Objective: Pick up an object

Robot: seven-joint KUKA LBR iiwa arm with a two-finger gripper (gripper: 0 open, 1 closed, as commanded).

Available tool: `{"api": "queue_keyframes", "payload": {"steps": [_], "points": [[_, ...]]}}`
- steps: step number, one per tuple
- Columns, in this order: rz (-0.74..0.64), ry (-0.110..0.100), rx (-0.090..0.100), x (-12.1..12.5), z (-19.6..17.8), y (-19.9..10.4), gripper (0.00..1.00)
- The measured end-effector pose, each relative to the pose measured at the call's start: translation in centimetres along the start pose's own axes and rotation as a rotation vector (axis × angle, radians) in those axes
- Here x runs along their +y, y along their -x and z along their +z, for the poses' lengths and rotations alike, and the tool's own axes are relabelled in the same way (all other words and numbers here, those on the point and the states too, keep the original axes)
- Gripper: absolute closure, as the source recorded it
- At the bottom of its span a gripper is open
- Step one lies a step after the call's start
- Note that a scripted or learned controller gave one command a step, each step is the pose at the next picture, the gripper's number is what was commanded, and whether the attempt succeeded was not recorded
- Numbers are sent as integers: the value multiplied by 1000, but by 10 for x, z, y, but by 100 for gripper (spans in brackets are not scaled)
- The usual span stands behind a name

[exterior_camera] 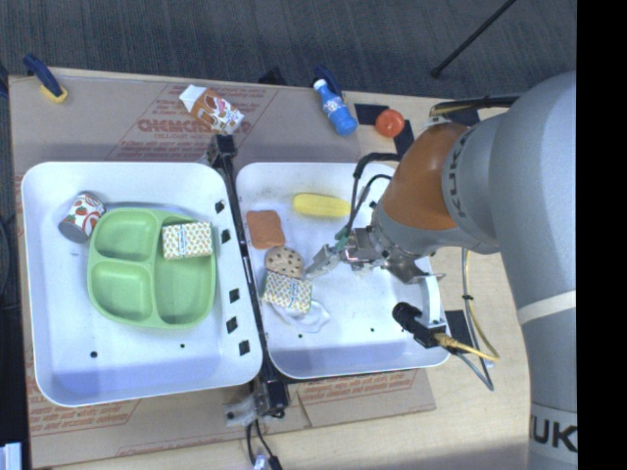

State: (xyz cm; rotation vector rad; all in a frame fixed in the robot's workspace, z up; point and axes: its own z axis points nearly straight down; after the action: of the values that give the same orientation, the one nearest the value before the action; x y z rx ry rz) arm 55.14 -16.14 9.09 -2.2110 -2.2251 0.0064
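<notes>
Cup (80, 214): in the left bin (49, 360), touching the green tray's upper-left corner.
Green tray (147, 267): three compartments, a patterned packet (187, 240) across its upper right.
Right bin (333, 360): orange-brown slab (265, 229) right of the tray, cookie (284, 259) and second packet (288, 291) below it, yellow corn (320, 205) farther right.
Gripper (325, 258): just right of the cookie; fingers slightly apart, holding nothing.

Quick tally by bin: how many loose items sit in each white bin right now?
Left bin: 3 (green tray, can, patterned packet)
Right bin: 4 (yellow corn, orange block, cookie, patterned pouch)
Total: 7
</notes>
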Motion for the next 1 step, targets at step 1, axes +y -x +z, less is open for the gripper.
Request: {"api": "queue_keyframes", "payload": {"steps": [1], "points": [[-6,0,-2,1,-11,0,100]]}}
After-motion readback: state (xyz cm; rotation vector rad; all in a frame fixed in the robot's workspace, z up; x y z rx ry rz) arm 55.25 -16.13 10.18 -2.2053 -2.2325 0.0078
